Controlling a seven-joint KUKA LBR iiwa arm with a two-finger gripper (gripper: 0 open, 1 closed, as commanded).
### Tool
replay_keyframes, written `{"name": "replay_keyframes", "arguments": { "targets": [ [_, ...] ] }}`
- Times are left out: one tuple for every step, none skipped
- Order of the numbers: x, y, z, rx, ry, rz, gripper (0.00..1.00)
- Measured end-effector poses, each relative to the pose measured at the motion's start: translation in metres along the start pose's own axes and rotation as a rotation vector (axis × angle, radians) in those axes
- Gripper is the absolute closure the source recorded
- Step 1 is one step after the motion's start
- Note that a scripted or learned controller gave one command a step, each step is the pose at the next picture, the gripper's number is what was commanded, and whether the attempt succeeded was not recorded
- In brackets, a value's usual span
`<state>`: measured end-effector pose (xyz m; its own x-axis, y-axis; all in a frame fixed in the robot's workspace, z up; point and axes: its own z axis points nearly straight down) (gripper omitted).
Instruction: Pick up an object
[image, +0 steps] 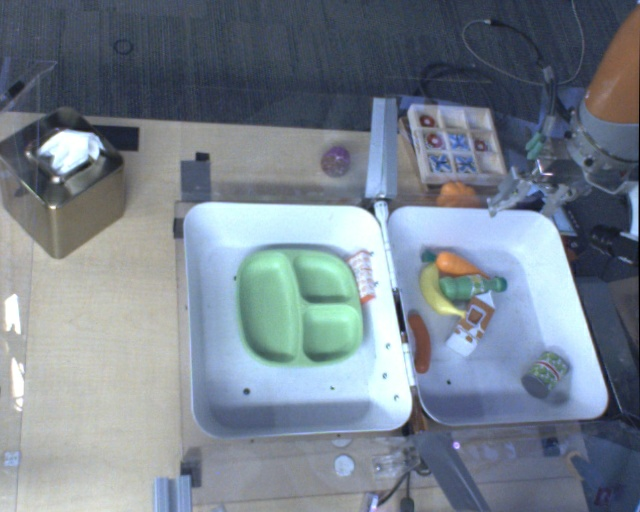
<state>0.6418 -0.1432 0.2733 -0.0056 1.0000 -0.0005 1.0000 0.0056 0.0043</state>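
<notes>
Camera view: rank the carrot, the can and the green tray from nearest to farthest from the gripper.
1. carrot, top of the right bin, closest to the gripper.
2. can, lower right corner of the right bin.
3. green tray, in the left bin.

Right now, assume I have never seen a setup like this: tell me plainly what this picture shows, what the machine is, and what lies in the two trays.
This is one photo from a fixed camera above a workbench, looking down at a slant. The machine is a grey robot arm with an orange band, reaching in from the right; its job is to pick up an object. Its hand hangs over the back rim of the right bin, and I see nothing held in it.

The left bin holds a green divided plate and a small sachet. The right bin holds toy food: a carrot, a banana, a green bottle, a sausage, a small carton and a can.

Behind the bins lies a tic-tac-toe board.
</notes>
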Motion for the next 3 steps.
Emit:
{"name": "replay_keyframes", "arguments": {
  "targets": [
    [0.044,-0.039,0.139,-0.001,0.001,-0.086,0.00],
    [0.058,-0.026,0.184,-0.006,0.000,-0.180,0.00],
    [0.057,-0.023,0.170,-0.016,-0.003,-0.180,1.00]
  ]
}}
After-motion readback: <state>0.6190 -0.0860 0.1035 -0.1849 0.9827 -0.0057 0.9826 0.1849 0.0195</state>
